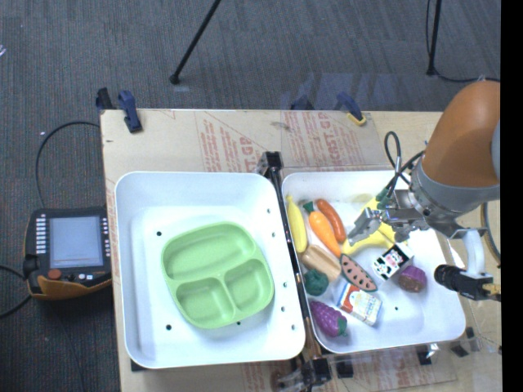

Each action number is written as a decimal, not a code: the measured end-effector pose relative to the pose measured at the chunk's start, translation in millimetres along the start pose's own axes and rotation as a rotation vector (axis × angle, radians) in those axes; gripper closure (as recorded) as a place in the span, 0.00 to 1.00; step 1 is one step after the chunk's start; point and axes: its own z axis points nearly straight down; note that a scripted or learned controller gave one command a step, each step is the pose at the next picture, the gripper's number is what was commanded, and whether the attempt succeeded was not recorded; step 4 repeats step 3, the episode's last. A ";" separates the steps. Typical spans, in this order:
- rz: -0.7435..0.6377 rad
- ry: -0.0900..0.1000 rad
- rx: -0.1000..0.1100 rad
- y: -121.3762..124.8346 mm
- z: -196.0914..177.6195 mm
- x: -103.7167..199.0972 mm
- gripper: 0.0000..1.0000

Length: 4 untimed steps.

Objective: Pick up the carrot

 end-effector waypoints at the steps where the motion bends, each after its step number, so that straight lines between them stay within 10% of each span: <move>1: -0.005 -0.001 -0.016 7.8 134.8 4.6 0.00; 2: 0.007 0.007 -0.005 5.6 126.6 4.6 1.00; 3: 0.214 0.002 -0.001 19.2 39.2 68.3 1.00; 4: 0.214 0.002 -0.001 19.2 39.2 68.3 1.00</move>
